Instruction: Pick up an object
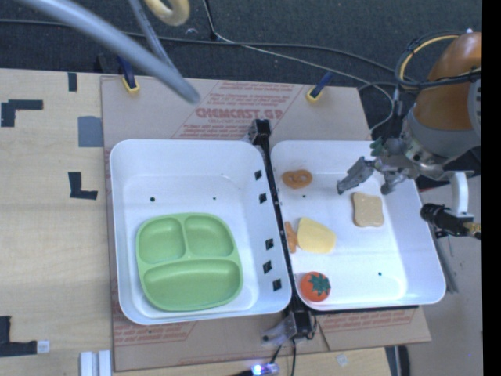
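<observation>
The camera looks down at a slant on two shallow white plastic bins set side by side on a brown cardboard sheet (235, 104) printed with red lettering, which lies on a pale wooden bench (47, 233).

The left white bin (125, 159) holds a light green plastic plate with three compartments (189, 260), lying flat in the near half of the bin, close to its left wall.

The right white bin (419, 284) holds five small things. A round brown toy pastry, like a small bagel or pretzel (297, 179), lies near the far left corner. A tan toy slice of bread (367, 210) lies toward the right side. A pale yellow wedge that looks like toy cheese (315, 236) sits near the middle, and a small orange piece (290, 236) touches its left edge, beside the divider between the bins. A red toy tomato with a green stem cap (315, 286) rests near the front wall.

The grey arm with its orange band (454, 61) reaches in from the right. Its two-finger gripper (371, 178) hangs over the far right part of the right bin, fingers spread apart with nothing between them. One dark finger (352, 177) points left toward the pastry, the other sits just above the far edge of the bread slice.
</observation>
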You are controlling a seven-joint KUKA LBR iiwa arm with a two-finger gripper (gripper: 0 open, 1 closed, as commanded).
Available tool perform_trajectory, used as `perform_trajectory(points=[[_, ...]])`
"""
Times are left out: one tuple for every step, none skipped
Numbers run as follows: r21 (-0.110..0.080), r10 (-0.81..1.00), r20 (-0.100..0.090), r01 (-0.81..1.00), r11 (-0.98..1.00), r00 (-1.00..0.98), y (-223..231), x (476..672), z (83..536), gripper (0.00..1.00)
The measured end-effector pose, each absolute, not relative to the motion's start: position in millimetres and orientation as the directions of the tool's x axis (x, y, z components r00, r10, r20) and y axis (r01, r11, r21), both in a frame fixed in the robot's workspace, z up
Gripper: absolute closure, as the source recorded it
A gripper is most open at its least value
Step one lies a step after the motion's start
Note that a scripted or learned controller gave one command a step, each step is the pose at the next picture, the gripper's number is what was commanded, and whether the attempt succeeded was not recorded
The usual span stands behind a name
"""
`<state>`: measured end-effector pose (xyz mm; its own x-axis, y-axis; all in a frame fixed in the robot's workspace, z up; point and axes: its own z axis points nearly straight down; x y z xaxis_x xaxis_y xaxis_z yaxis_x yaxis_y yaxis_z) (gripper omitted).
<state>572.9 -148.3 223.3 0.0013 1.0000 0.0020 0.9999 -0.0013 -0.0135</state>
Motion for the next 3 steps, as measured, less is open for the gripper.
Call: perform_trajectory(points=[[-0.004,1.0,0.0,1.0,0.002,-0.002,-148.0,575.1,228.8,0.0],[-0.009,1.0,0.001,1.0,0.002,-0.002,-139.7,580.3,176.2,0.0],[-0.009,1.0,0.001,1.0,0.002,-0.002,-138.2,579.9,130.4,0.0]])
